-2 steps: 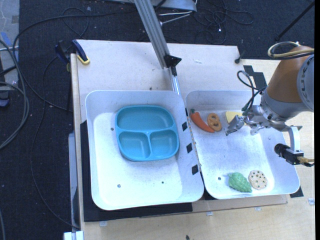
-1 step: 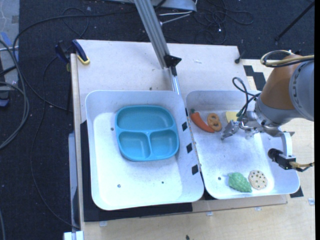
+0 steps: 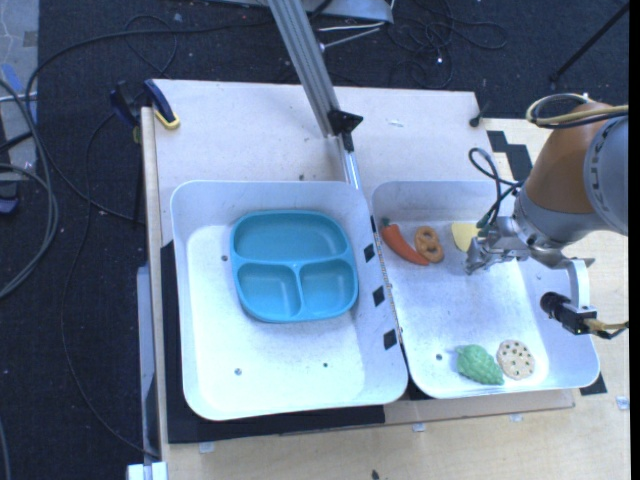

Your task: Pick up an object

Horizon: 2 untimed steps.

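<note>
I am positioning the gripper (image 3: 478, 258) beside the yellow cheese wedge (image 3: 463, 235); finger opening: cannot tell. The wedge looks light, rigid, slippery; grasp across flat faces.

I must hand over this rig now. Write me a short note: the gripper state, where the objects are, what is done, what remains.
Gripper: low in the right bin, beside the yellow piece; nothing seen in its grasp.
Right bin: carrot and pretzel near the far wall; green leafy item and cookie near the front.
Left bin: blue divided plate.
Done: nothing lifted.
Left: grasp and raise one object.
</note>
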{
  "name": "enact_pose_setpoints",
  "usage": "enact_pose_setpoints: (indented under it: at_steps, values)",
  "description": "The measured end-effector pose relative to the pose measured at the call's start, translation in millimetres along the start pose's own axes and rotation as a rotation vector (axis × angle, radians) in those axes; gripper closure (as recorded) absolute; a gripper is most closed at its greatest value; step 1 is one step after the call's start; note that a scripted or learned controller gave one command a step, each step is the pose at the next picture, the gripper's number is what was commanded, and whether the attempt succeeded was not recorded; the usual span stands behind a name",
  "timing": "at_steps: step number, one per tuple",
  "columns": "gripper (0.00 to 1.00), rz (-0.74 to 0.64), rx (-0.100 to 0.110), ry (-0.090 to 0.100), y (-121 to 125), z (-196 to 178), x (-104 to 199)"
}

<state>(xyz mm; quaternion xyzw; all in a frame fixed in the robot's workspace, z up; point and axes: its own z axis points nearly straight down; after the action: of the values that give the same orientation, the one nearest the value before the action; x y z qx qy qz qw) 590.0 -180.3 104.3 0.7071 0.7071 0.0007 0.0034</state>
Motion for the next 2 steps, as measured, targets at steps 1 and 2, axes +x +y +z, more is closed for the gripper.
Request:
enact_pose_setpoints:
  at_steps: [1,2]
  values:
    - [1.00,-0.002,0.001,0.002,8,-46,-5]
    - [1.00,0.000,0.000,0.001,7,-107,-13]
